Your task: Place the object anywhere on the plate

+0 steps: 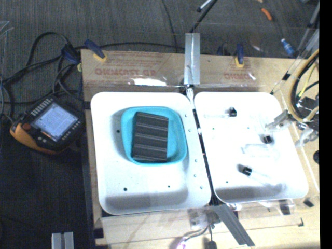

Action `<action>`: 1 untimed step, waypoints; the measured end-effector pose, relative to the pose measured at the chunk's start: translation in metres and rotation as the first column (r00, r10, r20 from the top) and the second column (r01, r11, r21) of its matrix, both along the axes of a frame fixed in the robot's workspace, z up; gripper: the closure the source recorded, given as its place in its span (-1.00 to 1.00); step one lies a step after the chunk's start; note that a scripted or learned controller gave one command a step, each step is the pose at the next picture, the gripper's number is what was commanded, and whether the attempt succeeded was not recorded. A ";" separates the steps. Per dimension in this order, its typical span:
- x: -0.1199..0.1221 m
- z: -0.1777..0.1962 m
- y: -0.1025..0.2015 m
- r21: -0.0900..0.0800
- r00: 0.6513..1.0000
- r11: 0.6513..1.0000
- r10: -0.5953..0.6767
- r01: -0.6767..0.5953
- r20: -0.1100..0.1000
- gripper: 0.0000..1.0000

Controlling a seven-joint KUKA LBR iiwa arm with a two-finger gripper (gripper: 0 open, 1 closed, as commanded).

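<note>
Dark ribbed block (151, 136) lies flat on the blue plate (179, 139), left bin (106, 154).

Plate sits centre of the left bin; the block covers its middle, blue rim showing all round. Right bin (290, 185) holds three small dark pieces (232, 112) at 11, 3 and 6 o'clock of its centre, well apart. Claw state: cannot tell. A handheld pendant (49, 124) lies on the floor at 9 o'clock of the worktop (155, 69).
</note>
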State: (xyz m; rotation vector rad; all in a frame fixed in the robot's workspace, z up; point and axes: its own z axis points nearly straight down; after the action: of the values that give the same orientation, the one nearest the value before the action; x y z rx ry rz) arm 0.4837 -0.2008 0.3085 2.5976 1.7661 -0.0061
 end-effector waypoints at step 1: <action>0.000 0.000 0.000 0.000 1.000 1.000 0.000 0.000 0.000 -1.00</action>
State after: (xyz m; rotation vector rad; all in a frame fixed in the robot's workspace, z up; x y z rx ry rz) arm 0.4837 -0.2008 0.3085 2.5977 1.7661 -0.0061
